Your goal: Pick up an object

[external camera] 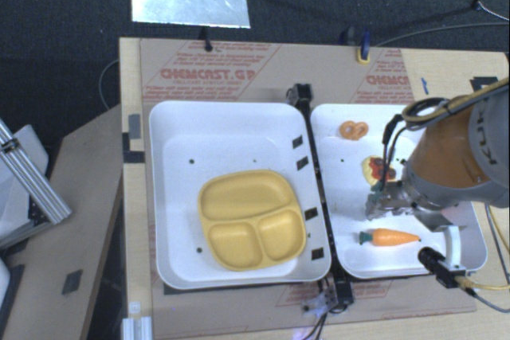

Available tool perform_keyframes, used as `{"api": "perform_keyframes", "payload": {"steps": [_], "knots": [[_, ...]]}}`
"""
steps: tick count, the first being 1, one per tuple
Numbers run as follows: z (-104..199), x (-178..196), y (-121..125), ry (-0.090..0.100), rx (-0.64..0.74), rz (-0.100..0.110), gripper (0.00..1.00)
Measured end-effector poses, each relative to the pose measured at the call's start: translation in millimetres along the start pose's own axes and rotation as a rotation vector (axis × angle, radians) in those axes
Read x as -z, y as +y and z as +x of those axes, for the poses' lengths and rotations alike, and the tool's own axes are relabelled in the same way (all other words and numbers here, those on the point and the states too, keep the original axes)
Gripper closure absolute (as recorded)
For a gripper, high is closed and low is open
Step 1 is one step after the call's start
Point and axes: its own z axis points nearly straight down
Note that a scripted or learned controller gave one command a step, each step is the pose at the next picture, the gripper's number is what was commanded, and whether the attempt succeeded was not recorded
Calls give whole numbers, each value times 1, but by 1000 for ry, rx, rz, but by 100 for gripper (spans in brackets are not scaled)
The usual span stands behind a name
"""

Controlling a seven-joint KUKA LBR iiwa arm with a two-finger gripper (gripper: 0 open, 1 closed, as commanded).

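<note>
In the right bin lie an orange carrot near the front, a small yellow and red piece in the middle, and a brown pretzel at the back. My gripper hangs low over the bin floor between the yellow and red piece and the carrot, just behind the carrot. The wrist covers much of the gripper from above. Nothing shows between its tips.
The left bin holds a yellow divided tray with three compartments. A black divider runs between the bins. The arm's grey and orange body covers the right bin's right side.
</note>
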Motion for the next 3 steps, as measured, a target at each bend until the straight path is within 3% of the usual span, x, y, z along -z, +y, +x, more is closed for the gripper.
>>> {"api": "perform_keyframes", "payload": {"steps": [3], "knots": [[0, 161, 23, -5, 3, -5, 100]]}}
